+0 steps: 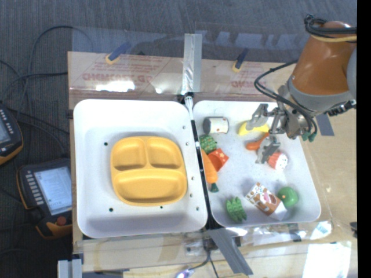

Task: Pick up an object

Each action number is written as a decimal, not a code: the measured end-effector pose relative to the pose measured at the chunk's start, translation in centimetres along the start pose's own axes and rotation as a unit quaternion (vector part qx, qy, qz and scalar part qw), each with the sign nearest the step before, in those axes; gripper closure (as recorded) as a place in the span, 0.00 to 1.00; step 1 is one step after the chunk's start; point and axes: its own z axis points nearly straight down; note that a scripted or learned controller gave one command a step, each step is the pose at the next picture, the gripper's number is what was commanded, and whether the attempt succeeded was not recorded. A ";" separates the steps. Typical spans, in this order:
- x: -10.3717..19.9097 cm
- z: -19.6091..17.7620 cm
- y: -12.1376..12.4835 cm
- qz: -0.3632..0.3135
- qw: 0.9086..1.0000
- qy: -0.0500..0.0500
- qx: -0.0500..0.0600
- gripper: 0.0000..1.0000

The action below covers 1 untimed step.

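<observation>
The gripper [264, 133] hangs spread wide, holding nothing, over the right bin [310, 204], among a yellow banana [250, 128], orange carrot [253, 145] and red-white strawberry [277, 160]; a green apple [288, 197] lies nearer.

I see hand [264, 133] open over right bin [310, 207] | small toys inside | yellow tray [149, 169] in left bin [87, 213]

Bright, even overhead light, glare on the white bins [139, 112], slightly soft focus.
</observation>
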 end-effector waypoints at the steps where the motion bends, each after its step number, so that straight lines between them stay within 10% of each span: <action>1: -5.8 12.9 -0.1 0.057 0.998 -0.006 0.000 0.00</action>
